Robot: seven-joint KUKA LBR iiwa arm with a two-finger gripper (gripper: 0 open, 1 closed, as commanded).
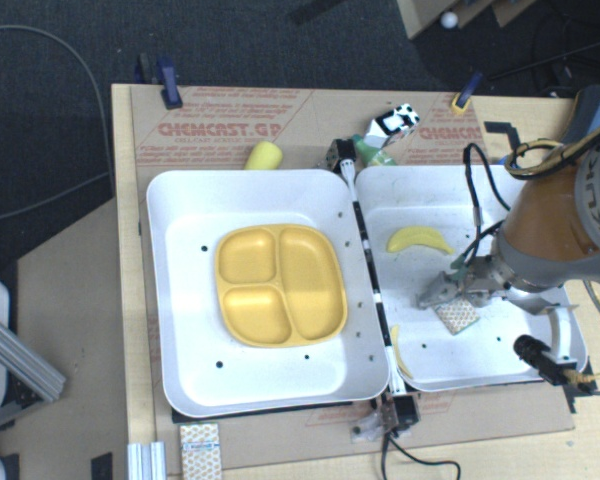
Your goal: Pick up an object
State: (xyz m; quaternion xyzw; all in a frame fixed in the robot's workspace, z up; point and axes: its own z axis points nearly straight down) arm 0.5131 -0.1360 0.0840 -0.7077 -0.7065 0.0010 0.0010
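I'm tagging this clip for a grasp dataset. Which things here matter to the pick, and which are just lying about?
Part of the job:
- pincer, low in the right bin
- small patterned square right beneath it
- banana in the same bin

Just lying about:
- yellow divided plate in the left bin
- yellow object on the board behind the bins
- black-and-white toy by it

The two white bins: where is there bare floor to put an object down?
The left white bin has a bare band all round the yellow divided plate, widest along its near edge. The right white bin is free on its near-left floor. It is crowded around the gripper, the small patterned square pad and the yellow banana.
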